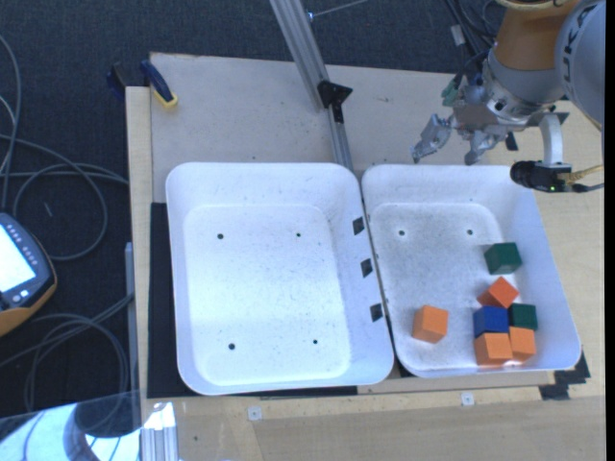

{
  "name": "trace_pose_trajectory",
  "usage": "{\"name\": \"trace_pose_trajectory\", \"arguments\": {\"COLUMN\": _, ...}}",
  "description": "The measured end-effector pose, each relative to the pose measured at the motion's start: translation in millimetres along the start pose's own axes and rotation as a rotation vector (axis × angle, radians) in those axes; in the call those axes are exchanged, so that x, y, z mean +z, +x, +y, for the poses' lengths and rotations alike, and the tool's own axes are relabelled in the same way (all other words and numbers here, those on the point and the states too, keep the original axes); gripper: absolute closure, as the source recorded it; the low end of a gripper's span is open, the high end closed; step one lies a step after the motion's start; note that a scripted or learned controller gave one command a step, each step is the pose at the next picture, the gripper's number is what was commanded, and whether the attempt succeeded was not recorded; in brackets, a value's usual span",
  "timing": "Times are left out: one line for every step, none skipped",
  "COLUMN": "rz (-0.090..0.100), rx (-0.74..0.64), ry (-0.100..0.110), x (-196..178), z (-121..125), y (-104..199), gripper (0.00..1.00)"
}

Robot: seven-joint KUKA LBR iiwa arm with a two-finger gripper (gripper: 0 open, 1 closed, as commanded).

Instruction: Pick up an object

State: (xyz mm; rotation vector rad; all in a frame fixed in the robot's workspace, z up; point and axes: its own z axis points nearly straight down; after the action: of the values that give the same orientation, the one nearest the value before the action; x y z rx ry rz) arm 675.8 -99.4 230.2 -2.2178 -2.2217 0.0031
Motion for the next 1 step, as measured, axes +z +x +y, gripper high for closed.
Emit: {"name": "trace_pose_trajectory", "arguments": {"rz": 0.000, "rx": 0.000, "ry": 0.000, "x": 0.0, "z": 0.0, "y": 0.0, "gripper": 0.00}}
